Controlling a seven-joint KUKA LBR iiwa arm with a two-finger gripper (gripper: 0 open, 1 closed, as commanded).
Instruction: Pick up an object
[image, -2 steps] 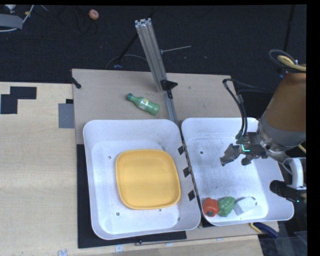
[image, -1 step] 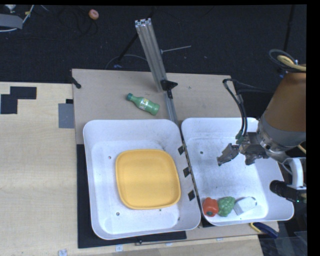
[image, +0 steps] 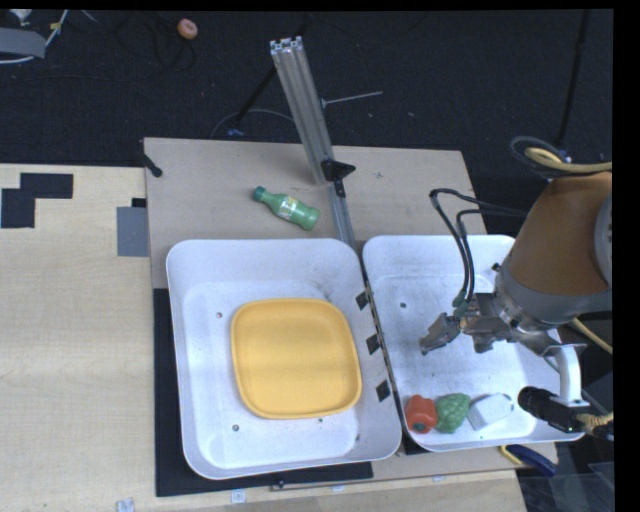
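Observation:
My gripper (image: 447, 337) hangs over the middle of the right bin (image: 420, 270), reaching in from the right below the orange band. Along that bin's front edge lie three small things in a row: a red toy (image: 420, 413), a green bumpy toy (image: 453, 411) and a white block (image: 490, 409). They sit below and slightly right of the gripper, apart from it. Nothing shows between the fingers. A yellow square plate (image: 295, 356) lies flat in the left bin (image: 200, 270).
A green bottle (image: 287, 207) lies on its side on the bench behind the left bin. A slanted metal rail (image: 310, 105) rises behind the bins' divide. Black clips (image: 372, 343) line the seam between bins. Cables loop near the arm at right.

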